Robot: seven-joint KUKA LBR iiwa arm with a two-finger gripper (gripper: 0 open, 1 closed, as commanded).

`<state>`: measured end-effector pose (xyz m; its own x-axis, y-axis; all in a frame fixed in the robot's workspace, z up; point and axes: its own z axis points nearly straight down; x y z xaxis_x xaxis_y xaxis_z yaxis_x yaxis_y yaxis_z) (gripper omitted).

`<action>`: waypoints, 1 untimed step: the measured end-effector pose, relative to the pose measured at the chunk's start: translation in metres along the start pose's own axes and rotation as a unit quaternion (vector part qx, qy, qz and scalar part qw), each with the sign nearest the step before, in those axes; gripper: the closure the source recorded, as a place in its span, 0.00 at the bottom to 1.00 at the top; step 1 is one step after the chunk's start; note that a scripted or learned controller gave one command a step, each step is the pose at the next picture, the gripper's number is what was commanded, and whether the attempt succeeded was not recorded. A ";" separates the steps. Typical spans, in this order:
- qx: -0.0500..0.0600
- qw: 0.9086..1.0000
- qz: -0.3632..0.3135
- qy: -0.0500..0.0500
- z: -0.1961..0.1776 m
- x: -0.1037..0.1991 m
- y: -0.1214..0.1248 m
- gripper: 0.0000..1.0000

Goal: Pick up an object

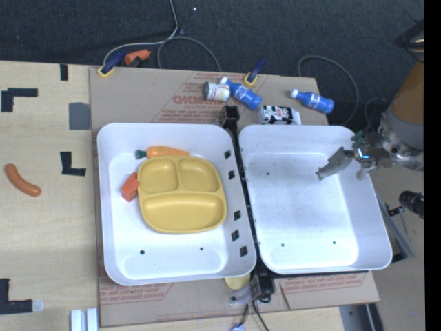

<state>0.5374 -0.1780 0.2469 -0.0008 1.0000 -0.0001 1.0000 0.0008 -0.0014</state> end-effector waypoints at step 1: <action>0.003 1.000 0.000 0.002 0.119 0.046 -0.028 0.00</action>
<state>0.5093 -0.1324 0.1280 -0.0013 1.0000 0.0039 1.0000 0.0013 -0.0084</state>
